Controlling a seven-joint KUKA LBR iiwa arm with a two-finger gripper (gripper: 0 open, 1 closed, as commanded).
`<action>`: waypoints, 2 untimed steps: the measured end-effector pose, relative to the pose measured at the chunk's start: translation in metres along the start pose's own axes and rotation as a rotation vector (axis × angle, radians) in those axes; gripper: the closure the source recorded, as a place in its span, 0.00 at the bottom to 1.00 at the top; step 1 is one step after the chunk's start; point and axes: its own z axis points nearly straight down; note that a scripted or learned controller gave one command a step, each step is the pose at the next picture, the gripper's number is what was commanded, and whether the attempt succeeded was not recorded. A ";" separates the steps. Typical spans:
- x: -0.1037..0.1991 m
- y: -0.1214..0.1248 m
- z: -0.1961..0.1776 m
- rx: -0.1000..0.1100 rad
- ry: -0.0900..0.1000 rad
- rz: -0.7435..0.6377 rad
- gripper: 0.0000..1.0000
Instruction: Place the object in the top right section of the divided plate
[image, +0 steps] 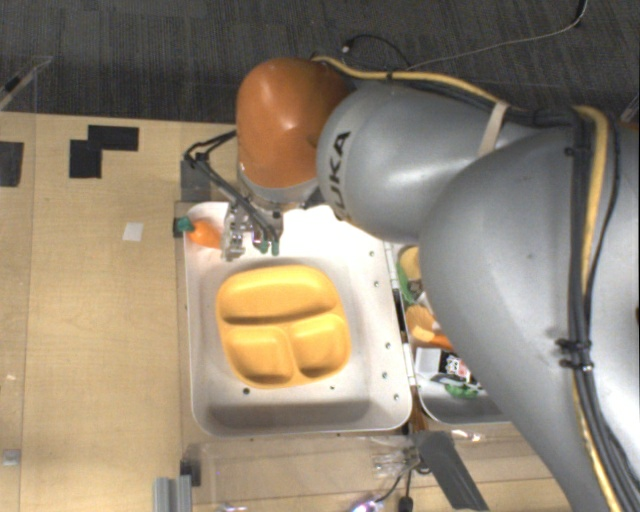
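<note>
— Where's the object?
— That orange carrot-like piece (203, 234) lies in the left bin's (385, 330) far left corner, outside the yellow divided plate (283, 322).
— And the gripper (250, 240)?
— Just beside it, above the plate's far edge; can't tell its grip

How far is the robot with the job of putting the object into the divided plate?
Early stage. Done: the arm has brought its end effector to the far edge of the left bin, just beyond the yellow divided plate. In hand: nothing can be seen gripped; an orange object with a green end lies in the bin corner beside the end effector. Left: all three plate sections hold nothing, so grasping and placing remain.
</note>
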 end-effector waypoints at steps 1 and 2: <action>0.011 -0.004 0.028 0.014 0.012 -0.074 1.00; -0.007 -0.003 0.038 0.016 0.026 -0.400 1.00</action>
